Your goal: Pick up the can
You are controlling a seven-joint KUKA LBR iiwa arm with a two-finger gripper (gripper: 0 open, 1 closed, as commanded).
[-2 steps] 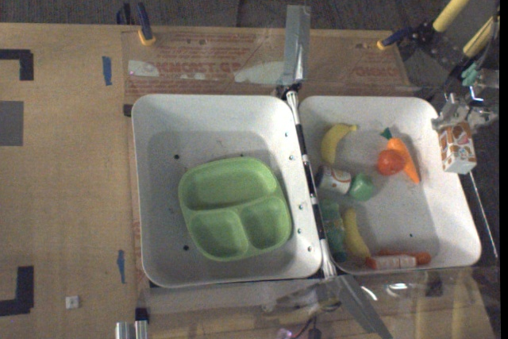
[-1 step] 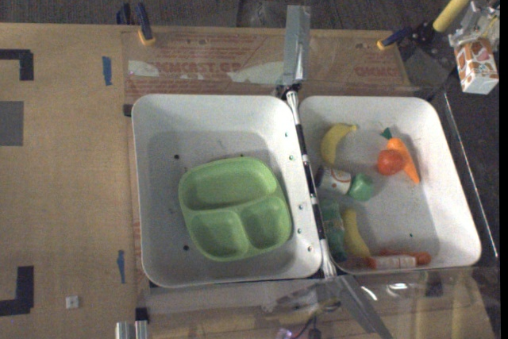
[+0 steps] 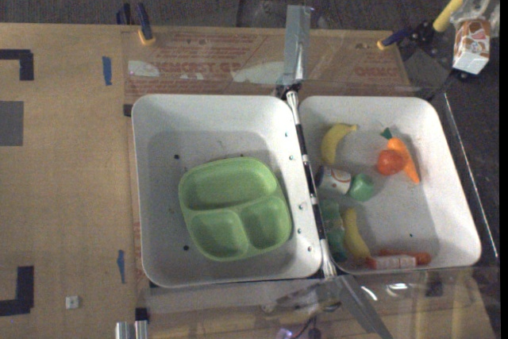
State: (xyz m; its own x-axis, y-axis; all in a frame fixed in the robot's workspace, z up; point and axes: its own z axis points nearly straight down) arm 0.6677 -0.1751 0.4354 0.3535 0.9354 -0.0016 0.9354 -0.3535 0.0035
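Note:
The can (image 3: 333, 182), pale with a dark-marked label, lies in the right bin (image 3: 452, 194) close to the wall between the two bins. A green rounded item (image 3: 363, 186) touches its right side. A yellow banana (image 3: 336, 140) lies just behind it. My gripper (image 3: 475, 12) is blurred at the top right corner, outside the bins and far from the can. A white and brown carton-like thing (image 3: 471, 44) sits right under it. Whether it is held cannot be made out.
The right bin also holds an orange fruit (image 3: 389, 162) beside a carrot (image 3: 408, 163), a second banana (image 3: 354, 234) and a red and white tube (image 3: 394, 259) at the front wall. A green divided plate (image 3: 235, 206) lies in the left bin (image 3: 159, 171).

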